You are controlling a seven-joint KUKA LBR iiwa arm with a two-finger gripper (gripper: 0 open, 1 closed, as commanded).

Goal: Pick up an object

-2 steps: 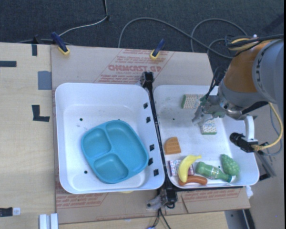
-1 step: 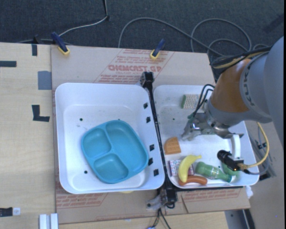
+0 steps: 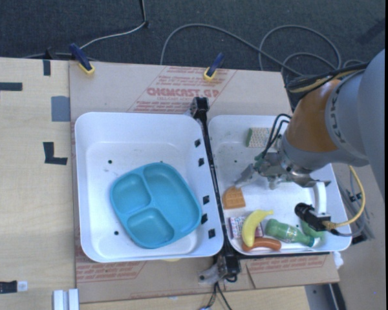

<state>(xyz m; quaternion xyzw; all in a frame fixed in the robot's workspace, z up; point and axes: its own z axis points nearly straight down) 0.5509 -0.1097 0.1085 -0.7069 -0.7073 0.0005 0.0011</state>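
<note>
My fingers (image 3: pixel 253 173) hang spread, pinching nothing, in the right white bin (image 3: pixel 236 131). Nearest: small tan bread-like block (image 3: pixel 233 198), just below. Looks light, probably soft; grip its flat sides.

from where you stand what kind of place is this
Probably a robotics lab test bench: a grey arm with an orange band reaches over two white bins, cardboard is clamped under them, cables trail across, and toy food like a banana lies inside.

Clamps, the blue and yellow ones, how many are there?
2. One clamp grips the cardboard's back edge at the left; the other clamp grips it near the middle. The arm may hide more.
</note>
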